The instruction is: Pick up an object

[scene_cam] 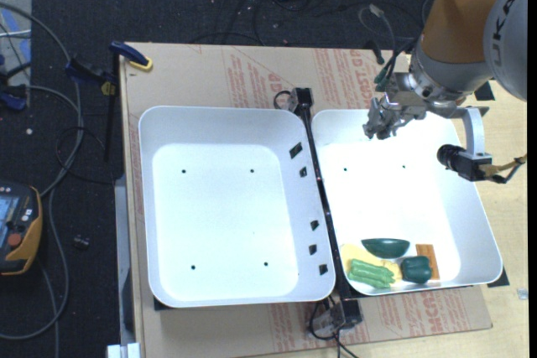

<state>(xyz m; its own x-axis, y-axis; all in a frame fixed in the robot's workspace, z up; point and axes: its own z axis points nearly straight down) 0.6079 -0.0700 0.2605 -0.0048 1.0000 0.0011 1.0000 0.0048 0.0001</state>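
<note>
Arm (470,21): grey with a broad orange band, reaching in from the right over the far edge of the right bin.
Gripper (379,127): small dark metal cluster above the far left part of the right bin, well apart from the objects; whether it is open or closed cannot be told, and nothing shows in its grasp.
Right bin (419,197): shallow, white, smooth, with rounded corners; all its contents sit bunched at the near edge.
Bowl (385,247): dark green, rounded, glossy, lying on a yellow piece (367,248).
Ridged piece (370,272): bright green, long and bumpy, just beside the bowl on the near side.
Block (416,268): dark green, chunky, to the right of the ridged piece.
Orange piece (428,253): flat, rectangular, touching the block's far side.
Left bin (222,205): same white tray, four small dark dots on its floor.
Divider (315,189): black strip with clips between the bins.
Bench (218,67): pale board with red printing, a blue and yellow clamp (130,56) at its far left corner.
</note>
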